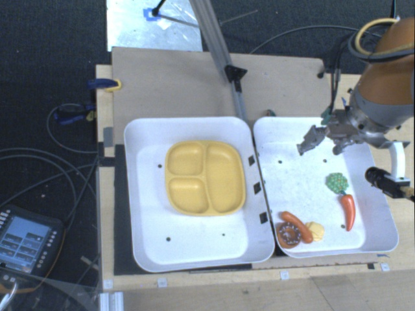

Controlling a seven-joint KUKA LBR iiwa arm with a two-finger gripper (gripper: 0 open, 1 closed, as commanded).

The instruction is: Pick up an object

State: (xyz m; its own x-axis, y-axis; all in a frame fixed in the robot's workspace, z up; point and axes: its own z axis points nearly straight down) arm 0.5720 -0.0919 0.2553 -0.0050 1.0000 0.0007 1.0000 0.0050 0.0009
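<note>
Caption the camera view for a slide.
Open gripper poised above the right bin holding toy foods; yellow divided plate sits in the left bin.

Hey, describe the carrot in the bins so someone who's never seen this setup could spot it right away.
Look in the right-hand white bin, toward its right wall. Just below the green broccoli lies the carrot, pointing down. It is the lone slim orange-red piece there, apart from the sausage and doughnut at the bin's lower left.
</note>
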